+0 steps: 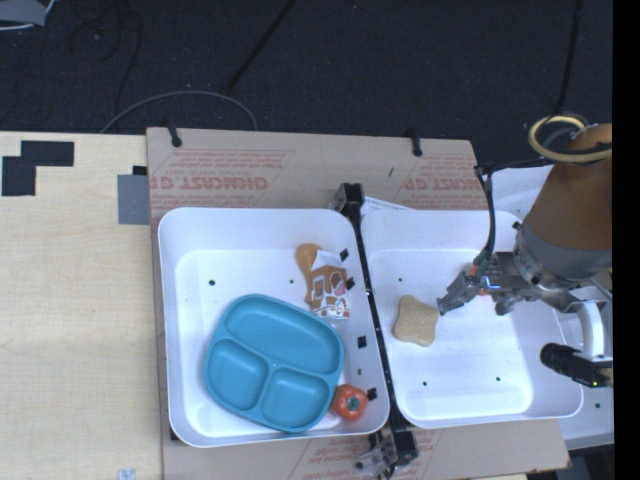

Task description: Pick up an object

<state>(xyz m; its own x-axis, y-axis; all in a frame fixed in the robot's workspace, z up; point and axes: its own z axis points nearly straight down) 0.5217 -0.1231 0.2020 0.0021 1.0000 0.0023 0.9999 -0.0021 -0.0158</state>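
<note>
A beige, bread-like piece (415,321) lies in the right bin (470,398), close to the divider. My gripper (476,302) hovers over the right bin just to the right of that piece. Its fingers are spread open with nothing between them, and the left fingertip (448,301) sits a short way from the piece's upper right edge. The left bin (185,268) holds a blue divided plate (272,362), a small printed packet (328,293), an orange-brown item (307,258) and a small red tomato-like object (349,402).
A black clamp bar (365,298) runs along the seam between the two bins. The grey arm with its orange band (575,208) fills the right bin's far right side, with cables (490,218) beside it. Cardboard (300,173) lies under the bins.
</note>
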